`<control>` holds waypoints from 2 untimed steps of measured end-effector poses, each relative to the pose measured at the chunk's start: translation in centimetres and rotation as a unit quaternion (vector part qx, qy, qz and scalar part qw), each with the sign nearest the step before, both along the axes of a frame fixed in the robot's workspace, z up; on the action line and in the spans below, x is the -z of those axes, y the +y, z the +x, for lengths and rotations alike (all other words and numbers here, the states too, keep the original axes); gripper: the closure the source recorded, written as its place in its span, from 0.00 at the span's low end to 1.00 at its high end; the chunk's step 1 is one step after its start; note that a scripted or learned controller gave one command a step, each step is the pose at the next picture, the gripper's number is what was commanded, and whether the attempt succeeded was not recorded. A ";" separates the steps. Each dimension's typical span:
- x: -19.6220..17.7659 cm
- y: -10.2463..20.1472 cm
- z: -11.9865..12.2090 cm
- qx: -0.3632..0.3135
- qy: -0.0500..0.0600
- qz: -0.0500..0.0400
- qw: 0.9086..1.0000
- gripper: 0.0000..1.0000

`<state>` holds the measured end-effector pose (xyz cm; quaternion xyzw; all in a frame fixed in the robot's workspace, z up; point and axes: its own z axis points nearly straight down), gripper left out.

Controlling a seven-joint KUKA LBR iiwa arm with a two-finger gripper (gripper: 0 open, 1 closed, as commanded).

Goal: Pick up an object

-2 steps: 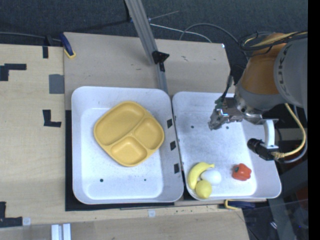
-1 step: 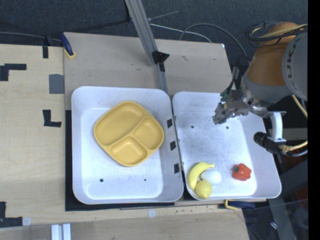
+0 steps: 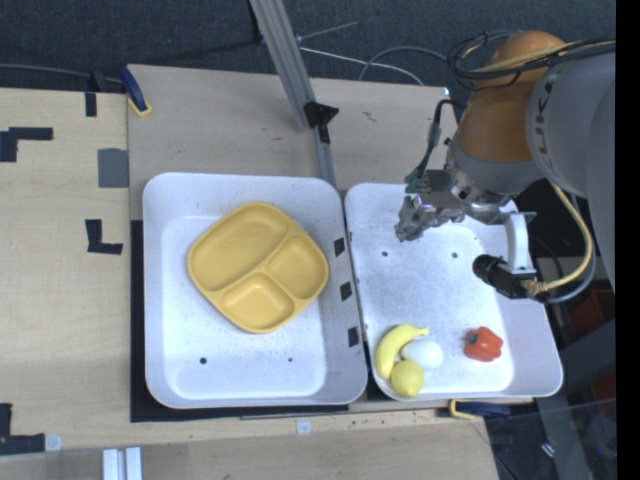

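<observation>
My gripper (image 3: 412, 223) hangs over the far part of the right bin (image 3: 452, 268), near its left side, with nothing visible between its fingers. At the bin's near edge lie a yellow banana (image 3: 396, 343), a white egg-shaped object (image 3: 426, 354) and a yellow lemon (image 3: 407, 377), bunched together. A small red pepper (image 3: 483, 343) sits to their right. All of these lie well below the gripper in the view, apart from it.
The left bin (image 3: 170, 268) holds a yellow divided plate (image 3: 258, 266). A grey metal pole (image 3: 290, 58) slants down from the top to the bins' far edge. The arm's grey body and orange band (image 3: 505, 118) overhang the right bin's far right corner.
</observation>
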<state>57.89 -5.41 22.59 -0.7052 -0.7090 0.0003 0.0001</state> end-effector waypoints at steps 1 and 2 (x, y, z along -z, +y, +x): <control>1.0 5.9 0.3 -0.001 0.001 0.001 1.000 1.00; 1.0 11.8 1.2 -0.001 0.000 0.001 1.000 1.00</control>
